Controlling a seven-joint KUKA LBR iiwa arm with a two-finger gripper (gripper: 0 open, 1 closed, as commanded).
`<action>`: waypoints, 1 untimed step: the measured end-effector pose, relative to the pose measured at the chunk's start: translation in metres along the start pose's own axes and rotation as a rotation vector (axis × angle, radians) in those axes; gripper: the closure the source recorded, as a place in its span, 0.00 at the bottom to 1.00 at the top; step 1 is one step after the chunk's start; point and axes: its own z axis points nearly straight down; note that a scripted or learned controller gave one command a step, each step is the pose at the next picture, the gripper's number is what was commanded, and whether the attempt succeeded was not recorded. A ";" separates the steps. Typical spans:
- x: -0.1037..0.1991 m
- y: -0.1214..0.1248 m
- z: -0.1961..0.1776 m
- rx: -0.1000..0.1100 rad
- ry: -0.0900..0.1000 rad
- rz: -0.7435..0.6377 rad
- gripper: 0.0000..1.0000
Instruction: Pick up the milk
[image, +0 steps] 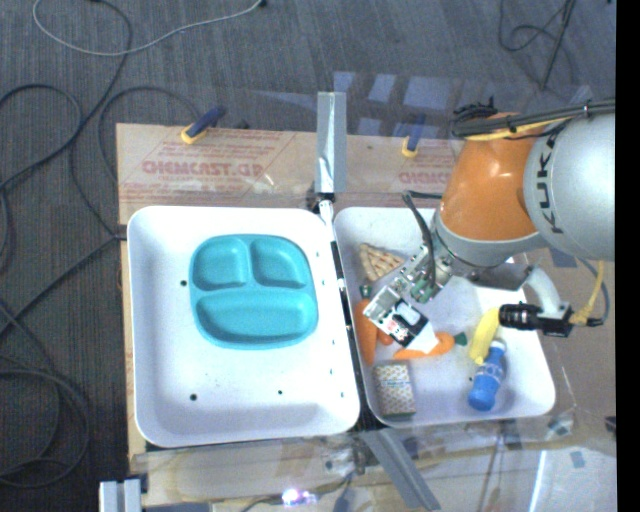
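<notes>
The arm reaches in from the right and bends down over the right bin. The gripper hangs low in the left half of this bin, close to the wall shared with the left bin. From this slanted view its tip mixes with the things under it, so I cannot tell if the gripper is wide or narrow, and I see nothing that is clearly held in it.

I judge that the milk is the small pale carton lying flat near the front wall of the right bin, though its label is too small to read. It lies just in front of the gripper, apart from it, so the gripper is probably not yet above it.

An orange toy lies between the gripper and the carton, and this may make the approach crowded. A waffle-like piece lies behind the gripper. A yellow piece and a blue bottle lie to the right, well away from the carton.

The left bin holds a teal divided plate, which plays no part in this step.
</notes>
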 end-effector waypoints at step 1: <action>0.032 0.060 -0.063 -0.001 -0.002 0.087 1.00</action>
